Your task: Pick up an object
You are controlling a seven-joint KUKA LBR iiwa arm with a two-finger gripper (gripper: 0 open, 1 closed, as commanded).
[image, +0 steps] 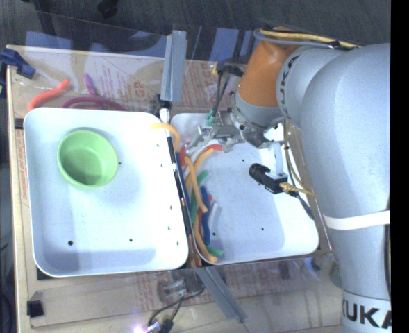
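Arm: large rounded housing in matte light grey, smooth-shelled, with a thin white seam line crossing the lower casing. Black "KUKA" lettering on the base section, partly cut off. Orange band of glossy finish above the wrist, bulbous in shape, followed by a darker grey wrist ring. Thin yellowish cable running over the top of the orange band. Tool: small metallic assembly, silver-grey, with fine wires; detail too small to resolve.
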